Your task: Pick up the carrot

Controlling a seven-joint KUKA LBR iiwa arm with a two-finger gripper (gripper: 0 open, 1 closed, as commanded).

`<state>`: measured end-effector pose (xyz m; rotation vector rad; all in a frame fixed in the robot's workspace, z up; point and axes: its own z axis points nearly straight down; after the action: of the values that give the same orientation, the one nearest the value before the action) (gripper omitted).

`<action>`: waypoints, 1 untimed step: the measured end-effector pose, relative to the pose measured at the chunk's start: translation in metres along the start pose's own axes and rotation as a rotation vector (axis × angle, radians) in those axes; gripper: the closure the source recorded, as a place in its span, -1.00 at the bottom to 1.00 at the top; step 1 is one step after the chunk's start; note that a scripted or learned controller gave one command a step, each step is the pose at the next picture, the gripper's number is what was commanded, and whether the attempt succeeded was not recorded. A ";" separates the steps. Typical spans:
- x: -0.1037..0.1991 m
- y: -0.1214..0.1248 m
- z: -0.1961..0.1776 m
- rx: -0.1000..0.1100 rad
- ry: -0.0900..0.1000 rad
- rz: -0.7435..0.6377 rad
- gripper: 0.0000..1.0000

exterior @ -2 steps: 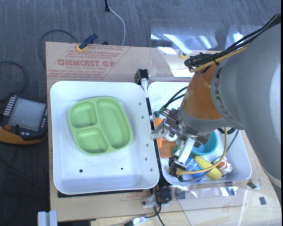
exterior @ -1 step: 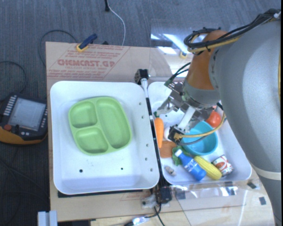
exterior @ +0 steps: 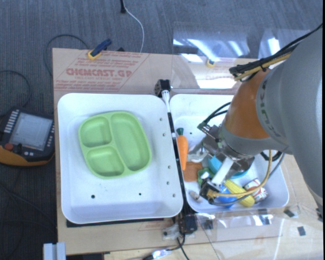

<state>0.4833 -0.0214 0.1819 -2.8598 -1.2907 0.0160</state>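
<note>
The carrot (exterior: 182,148) is a slim orange stick with a green top. It lies along the left wall of the right bin (exterior: 187,108), pointing toward the front. My gripper (exterior: 199,155) hangs low in that bin, just right of the carrot and close to it. The grey and orange wrist above hides much of the gripper. I see nothing held in it.
A green divided plate (exterior: 115,143) lies in the left bin (exterior: 70,199). In the right bin, an orange-brown piece (exterior: 190,171) lies by the carrot's tip, and blue and yellow items (exterior: 235,191) crowd the front right corner. The arm covers the bin's right half.
</note>
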 end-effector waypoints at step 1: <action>0.103 0.080 -0.002 -0.006 0.002 -0.022 -1.00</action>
<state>0.6118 0.0026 0.1826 -2.8495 -1.3237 0.0085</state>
